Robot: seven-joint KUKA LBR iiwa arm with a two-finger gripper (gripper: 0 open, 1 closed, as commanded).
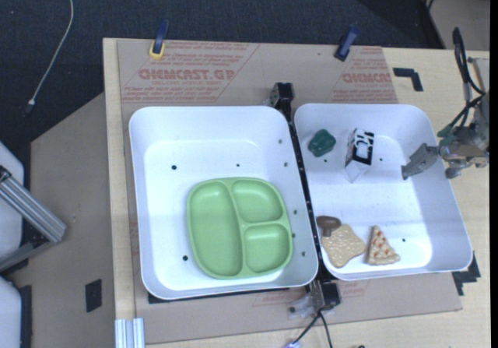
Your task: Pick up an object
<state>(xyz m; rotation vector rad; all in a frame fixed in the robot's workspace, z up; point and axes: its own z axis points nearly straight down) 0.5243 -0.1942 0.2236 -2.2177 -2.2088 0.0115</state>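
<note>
Fingers point(416, 161) poke in over the right bin's point(443, 249) right rim; I cannot tell their spread, and I see nothing between them. Just left of them stands a black-and-white box point(359, 149), beyond it a green lump point(320, 142). Below-left lie a cracker point(342, 245) and pizza slice point(381, 246). Far left, a green tray point(237, 226).

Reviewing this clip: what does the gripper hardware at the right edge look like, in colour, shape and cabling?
The gripper is grey metal with a dark, angular, wedge-shaped finger at its end. Behind it sits a pale grey block with small teal-green parts, and thin dark cables loop above it along the edge.
</note>
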